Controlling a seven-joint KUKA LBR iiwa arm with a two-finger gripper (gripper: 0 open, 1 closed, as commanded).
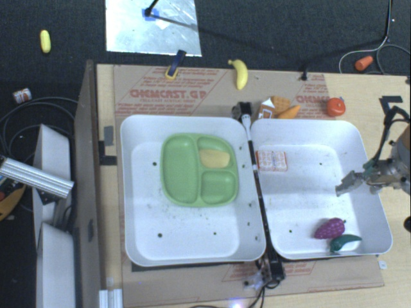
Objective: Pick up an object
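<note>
Purple grapes [329, 228], with a green leaf [346, 240] touching them, lie in the right bin [302, 133] near its front right corner. A pink-and-white card [272, 160] lies flat by that bin's left wall. The gripper [352, 183] hangs at the bin's right edge, above and beside the grapes; whether it is spread or closed I cannot tell, and nothing shows in it. To do this well, I judge it should centre over the grapes, descend straight, and clear the nearby wall.
</note>
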